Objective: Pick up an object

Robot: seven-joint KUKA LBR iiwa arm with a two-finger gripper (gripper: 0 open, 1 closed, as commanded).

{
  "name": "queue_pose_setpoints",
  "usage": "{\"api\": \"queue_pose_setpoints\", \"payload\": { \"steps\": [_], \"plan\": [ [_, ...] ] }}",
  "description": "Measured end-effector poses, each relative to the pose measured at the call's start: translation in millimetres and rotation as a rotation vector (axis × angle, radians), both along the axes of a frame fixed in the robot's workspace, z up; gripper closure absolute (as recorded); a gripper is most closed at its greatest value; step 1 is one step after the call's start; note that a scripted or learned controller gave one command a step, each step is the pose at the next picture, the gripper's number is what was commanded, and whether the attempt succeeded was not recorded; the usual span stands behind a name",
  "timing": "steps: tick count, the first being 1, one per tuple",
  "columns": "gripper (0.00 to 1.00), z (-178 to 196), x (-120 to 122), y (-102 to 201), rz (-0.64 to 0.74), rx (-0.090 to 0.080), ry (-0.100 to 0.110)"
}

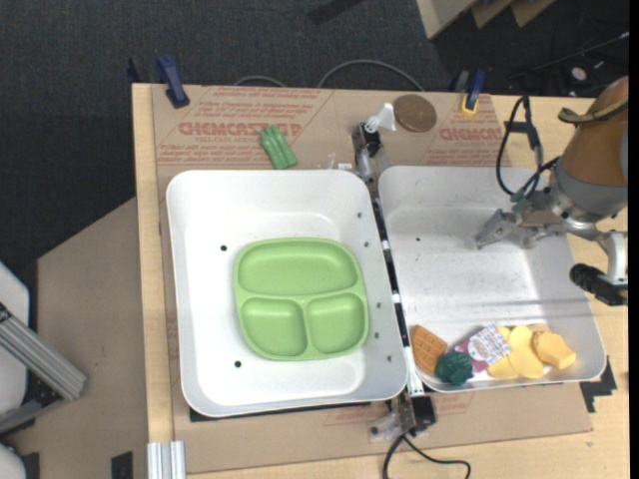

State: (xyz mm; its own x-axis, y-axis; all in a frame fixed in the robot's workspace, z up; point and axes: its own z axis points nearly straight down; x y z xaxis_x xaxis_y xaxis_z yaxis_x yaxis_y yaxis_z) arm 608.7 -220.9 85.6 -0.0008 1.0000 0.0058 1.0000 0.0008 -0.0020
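Left bin (190,267) held green divided tray (300,297) at centre, bare white margin on all sides. Right bin (449,198): upper floor bare; objects crowded along near edge — cookie (428,345), dark green piece (454,368), wrapped packet (488,344), yellow pieces (534,354). Arm (597,158) entered from right, wrist low over upper right bin. Tool (496,231) spread wide, holding nothing, well apart from objects.

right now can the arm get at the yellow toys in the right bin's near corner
Probably yes. The gripper hangs over the bare upper part of the right bin, and nothing stands between it and the yellow toys. They do lie crowded against the bin's near wall, beside a dark green piece.
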Motion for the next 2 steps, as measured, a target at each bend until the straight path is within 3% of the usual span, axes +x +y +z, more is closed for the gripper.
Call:
{"api": "queue_pose_setpoints", "payload": {
  "steps": [1, 2],
  "plan": [
    [0.00, -0.2, -22.6, 0.1, 0.001, -0.001, -0.002],
    [0.00, 59.0, -55.1, 4.8, -0.002, -0.005, -0.002]
  ]
}}
